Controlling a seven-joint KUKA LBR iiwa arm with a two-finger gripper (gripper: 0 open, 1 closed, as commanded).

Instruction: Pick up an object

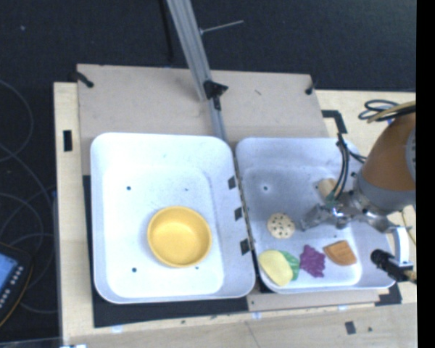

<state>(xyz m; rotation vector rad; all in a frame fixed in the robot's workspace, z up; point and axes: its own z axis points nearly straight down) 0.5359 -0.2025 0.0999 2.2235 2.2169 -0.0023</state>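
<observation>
Nearest the camera, a yellow-green toy (278, 266), purple grapes (313, 260) and orange piece (341, 252) line the right bin's (275, 158) front edge. The gripper (320, 216) hovers by the cookie (280, 225), apparently approaching it; its state cannot be told. A yellow bowl (178, 235) sits apart in the left bin (116, 165).

The arm (391, 162) reaches in from the right, its pincer (317, 217) lowered.

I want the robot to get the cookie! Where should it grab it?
The cookie lies flat in the right bin, so its round edge is likely the best place to grip. Coming straight down from above looks easiest. There is bare floor around it, and the gripper is just beside it.
</observation>
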